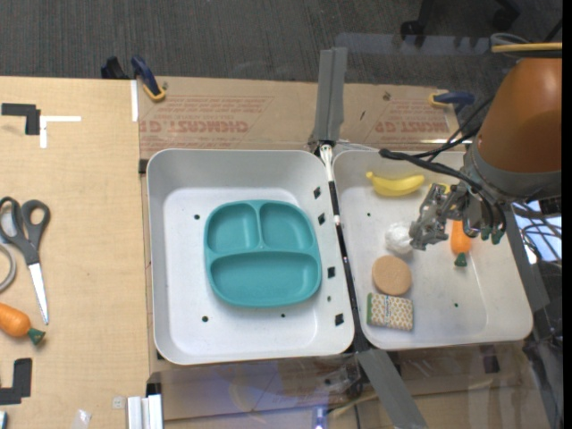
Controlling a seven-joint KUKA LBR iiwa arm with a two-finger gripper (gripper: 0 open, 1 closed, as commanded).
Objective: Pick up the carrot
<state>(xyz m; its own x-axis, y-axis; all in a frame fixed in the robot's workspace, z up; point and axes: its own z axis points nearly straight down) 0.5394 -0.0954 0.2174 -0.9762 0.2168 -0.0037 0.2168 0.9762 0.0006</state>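
The small orange carrot with a green tip [459,241] is seen in the right shallow white bin [500,315], near its far right side, partly hidden behind the two-finger gripper [447,222]. Whether the pincer is clenched or released cannot be told. Step judged: approach, grasp unconfirmed. Next move calls for centring over the carrot and closing on it, then lifting. Also in that bin: yellow banana [395,183], round tan cookie [391,275], patterned rectangular sponge [391,312], white crumpled lump [398,238]. A teal divided plate [263,253] is seen in the left white bin [170,266].
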